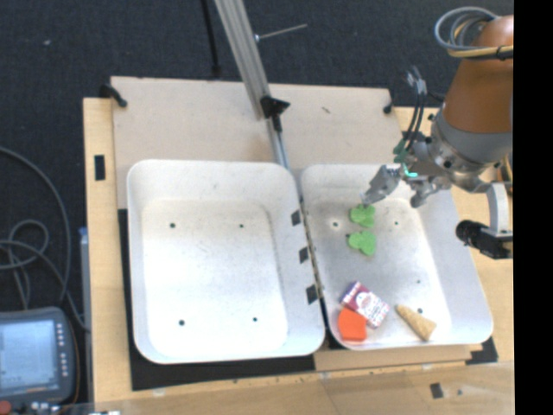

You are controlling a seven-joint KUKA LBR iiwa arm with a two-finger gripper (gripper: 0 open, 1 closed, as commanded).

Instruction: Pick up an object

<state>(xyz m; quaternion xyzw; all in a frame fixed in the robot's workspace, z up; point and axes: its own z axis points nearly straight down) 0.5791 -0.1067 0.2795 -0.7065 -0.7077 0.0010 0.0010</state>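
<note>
In the right bin [449,258] lie two green pieces, one [362,216] near the bin's upper middle and another [363,244] just below it. An orange block [352,325] and a red-and-white packet [366,304] rest at the bin's front left. A tan wedge [417,322] lies near the front edge. My gripper [400,187] hangs over the bin's far side, up and to the right of the upper green piece. Its fingers [381,182] stand apart, open, with nothing between them.
The left bin [216,258] sits beside the right one, with a raised divider [308,249] between them. A slanted metal rail [246,50] rises from the back of the bench. A monitor [30,357] and cables lie at the far left.
</note>
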